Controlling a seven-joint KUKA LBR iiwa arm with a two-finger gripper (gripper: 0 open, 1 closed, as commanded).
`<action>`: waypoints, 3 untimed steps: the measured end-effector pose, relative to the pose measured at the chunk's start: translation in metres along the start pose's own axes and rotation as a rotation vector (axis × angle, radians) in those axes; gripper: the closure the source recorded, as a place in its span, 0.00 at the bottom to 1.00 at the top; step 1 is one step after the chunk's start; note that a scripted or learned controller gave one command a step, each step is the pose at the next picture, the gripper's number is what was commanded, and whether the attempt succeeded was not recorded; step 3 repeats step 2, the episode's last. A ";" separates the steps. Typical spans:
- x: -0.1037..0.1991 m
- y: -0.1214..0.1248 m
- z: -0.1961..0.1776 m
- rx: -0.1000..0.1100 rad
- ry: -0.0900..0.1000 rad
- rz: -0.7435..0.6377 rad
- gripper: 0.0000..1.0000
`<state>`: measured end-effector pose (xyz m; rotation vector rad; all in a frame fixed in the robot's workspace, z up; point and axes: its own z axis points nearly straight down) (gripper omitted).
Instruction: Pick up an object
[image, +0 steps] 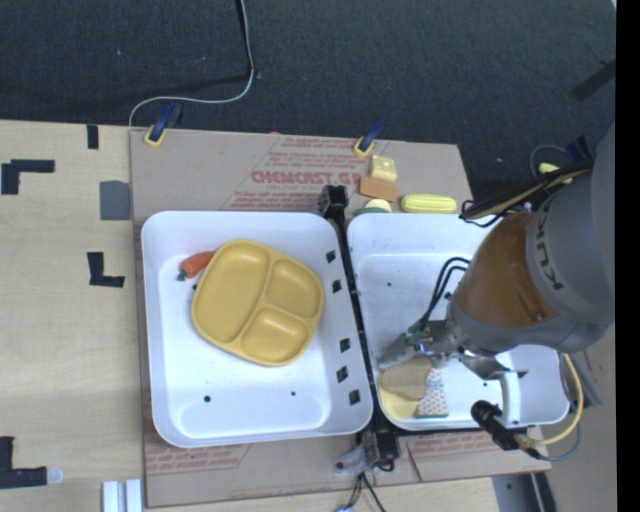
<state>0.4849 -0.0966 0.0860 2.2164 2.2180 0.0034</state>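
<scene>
One yellow tray (259, 302) and one carrot (196, 263) in the left bin (165, 380)

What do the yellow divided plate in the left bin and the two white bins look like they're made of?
The yellow divided plate looks like moulded plastic with a matte finish: one even colour and soft rounded ridges between its three compartments. The two shallow white bins also look like plastic, smooth and slightly glossy, with rounded corners and thin raised rims, though coated metal can't be ruled out.
</scene>
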 end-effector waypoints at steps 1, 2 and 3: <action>-0.001 0.000 0.000 0.001 0.002 -0.001 0.00; -0.002 0.000 0.000 0.001 0.004 -0.002 0.00; -0.002 0.000 0.000 0.001 0.004 -0.002 0.00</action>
